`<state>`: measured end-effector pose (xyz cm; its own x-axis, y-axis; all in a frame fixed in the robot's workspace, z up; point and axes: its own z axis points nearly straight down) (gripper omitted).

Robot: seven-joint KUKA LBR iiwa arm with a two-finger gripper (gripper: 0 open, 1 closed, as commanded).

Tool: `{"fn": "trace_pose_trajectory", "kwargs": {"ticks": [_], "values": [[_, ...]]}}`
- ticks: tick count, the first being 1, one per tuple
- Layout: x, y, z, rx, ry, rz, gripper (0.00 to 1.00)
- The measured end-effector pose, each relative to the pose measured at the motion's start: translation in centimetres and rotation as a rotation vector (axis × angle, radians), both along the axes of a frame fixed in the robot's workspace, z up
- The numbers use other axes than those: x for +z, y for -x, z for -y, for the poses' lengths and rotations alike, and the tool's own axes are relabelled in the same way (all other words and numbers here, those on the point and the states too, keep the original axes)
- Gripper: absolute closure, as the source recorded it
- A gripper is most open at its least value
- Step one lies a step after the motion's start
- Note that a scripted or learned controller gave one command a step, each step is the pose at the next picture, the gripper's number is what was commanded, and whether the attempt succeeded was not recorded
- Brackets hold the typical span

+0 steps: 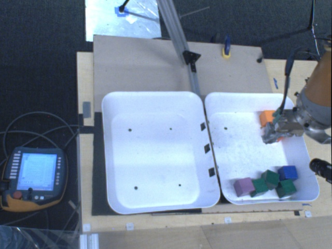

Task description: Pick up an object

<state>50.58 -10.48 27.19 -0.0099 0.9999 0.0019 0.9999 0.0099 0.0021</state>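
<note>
The end effector (273, 133) is down in the right bin (228, 191) at the orange block (266, 117) — grip state unclear. Likely the grasp step — next, a clean lift.

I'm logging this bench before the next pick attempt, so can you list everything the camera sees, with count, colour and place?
bins: 2, white, side by side on the bench.
orange block: 1, orange, right bin, upper right, partly covered by the end effector.
purple block: 1, purple, right bin, near edge.
green blocks: 3 as far as I can tell, dark green, clustered in the right bin's near right corner.
blue block: 1, blue, same cluster.
teach pendant: 1, grey and orange with a lit screen, on the floor to the left.
metal pole: 1, grey, slanting down from the top to the bins' far edge.
clamp: 1, blue and yellow, far edge of the board.
arm: 1, grey with orange band, at right.
end effector: 1, grey, low over the orange block.
</note>
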Motion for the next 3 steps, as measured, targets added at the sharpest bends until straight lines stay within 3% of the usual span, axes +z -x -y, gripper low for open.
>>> {"fn": "trace_pose_trajectory", "kwargs": {"ticks": [3], "values": [[-2.8,-1.0,-15.6,0.0,0.0,-0.003,1.0]]}}
